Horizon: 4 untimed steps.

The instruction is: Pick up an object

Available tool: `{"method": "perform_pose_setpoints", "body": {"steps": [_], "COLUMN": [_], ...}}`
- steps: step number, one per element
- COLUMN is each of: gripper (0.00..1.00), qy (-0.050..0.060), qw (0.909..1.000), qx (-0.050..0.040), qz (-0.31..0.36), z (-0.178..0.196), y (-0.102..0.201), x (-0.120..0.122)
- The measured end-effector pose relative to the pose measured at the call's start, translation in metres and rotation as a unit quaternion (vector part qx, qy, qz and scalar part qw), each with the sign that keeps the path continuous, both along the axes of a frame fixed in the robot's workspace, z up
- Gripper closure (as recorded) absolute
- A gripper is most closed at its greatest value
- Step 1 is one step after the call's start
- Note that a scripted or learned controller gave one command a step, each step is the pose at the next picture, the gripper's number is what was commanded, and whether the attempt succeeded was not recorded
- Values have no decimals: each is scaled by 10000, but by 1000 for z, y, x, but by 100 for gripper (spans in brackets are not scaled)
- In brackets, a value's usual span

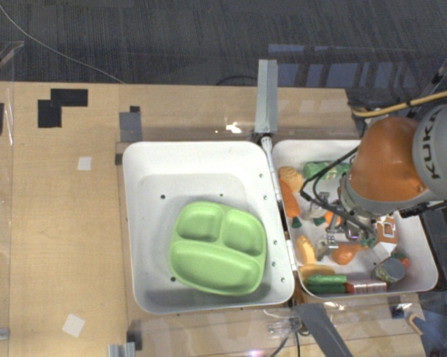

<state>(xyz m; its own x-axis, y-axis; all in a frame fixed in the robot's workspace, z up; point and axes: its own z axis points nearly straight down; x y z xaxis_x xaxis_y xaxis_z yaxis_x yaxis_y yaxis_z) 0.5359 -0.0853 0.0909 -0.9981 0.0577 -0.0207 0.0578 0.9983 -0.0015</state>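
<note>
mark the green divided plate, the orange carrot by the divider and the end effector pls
green divided plate (217, 247): camera view, on the ridge between its compartments, left bin.
orange carrot (291, 201): camera view, mid-body, along the right bin's left wall.
end effector (346, 236): camera view, at its tip, low over the right bin's clutter.

1. On the grey arm (436, 141), at the right edge of the camera view, there are large dark letters. "KU" can be read; the rest of the word is cut by the edge.
2. A small white and orange card (387, 228) lies in the right bin (430, 273). It seems to have some print, but this is too small to read.
3. No other text, number or sign can be read.
</note>
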Motion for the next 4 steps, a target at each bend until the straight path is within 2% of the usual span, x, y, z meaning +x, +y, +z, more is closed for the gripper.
{"method": "perform_pose_setpoints", "body": {"steps": [1, 2, 3, 4], "gripper": [0, 0, 0, 100], "qy": [32, 24, 13, -51], "qw": [9853, 9411, 9502, 9499], "qx": [-32, -50, -47, -57], "qz": [1709, 3381, 3117, 3124], "z": [0, -1, -1, 11], "y": [-6, -36, -44, -42], "x": [33, 60, 25, 30]}}
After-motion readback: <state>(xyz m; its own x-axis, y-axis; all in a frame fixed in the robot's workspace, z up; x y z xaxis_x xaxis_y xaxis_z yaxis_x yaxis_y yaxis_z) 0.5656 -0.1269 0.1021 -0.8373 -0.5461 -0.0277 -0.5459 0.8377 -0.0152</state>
